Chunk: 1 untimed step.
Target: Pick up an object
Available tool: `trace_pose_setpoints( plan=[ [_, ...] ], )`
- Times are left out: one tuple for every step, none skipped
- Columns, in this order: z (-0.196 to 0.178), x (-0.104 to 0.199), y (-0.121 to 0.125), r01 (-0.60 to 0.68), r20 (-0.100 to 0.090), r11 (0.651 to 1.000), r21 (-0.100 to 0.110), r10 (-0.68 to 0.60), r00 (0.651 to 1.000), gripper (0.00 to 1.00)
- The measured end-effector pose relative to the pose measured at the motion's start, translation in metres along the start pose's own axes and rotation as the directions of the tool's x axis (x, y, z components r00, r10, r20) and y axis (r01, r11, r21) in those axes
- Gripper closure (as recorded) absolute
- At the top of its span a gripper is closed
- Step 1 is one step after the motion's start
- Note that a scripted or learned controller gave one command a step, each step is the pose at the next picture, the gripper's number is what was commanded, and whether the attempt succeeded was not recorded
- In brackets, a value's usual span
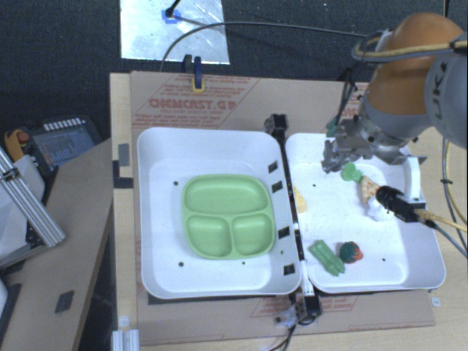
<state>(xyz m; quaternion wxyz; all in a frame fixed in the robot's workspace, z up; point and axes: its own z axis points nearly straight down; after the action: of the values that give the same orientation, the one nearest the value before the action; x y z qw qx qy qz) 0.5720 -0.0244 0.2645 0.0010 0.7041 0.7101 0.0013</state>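
Hovering low over the right bin (424, 269), the pincer (338, 159) hangs just beside a small green object (351, 172), seemingly lined up to grasp it, though its state cannot be told.

Pale green tray (223, 216); white bins (168, 152); red-green strawberry (350, 251).

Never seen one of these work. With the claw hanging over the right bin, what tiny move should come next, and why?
Probably a short drop straight down: the gripper sits right beside the small green object in the right bin, apparently not gripping it yet.
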Motion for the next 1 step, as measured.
trace_pose_setpoints(
  plan=[
    [0.0162, 0.0473, 0.0264, 0.001, 0.000, 1.000, 0.000, -0.001, 1.000, 1.00]
  ],
)
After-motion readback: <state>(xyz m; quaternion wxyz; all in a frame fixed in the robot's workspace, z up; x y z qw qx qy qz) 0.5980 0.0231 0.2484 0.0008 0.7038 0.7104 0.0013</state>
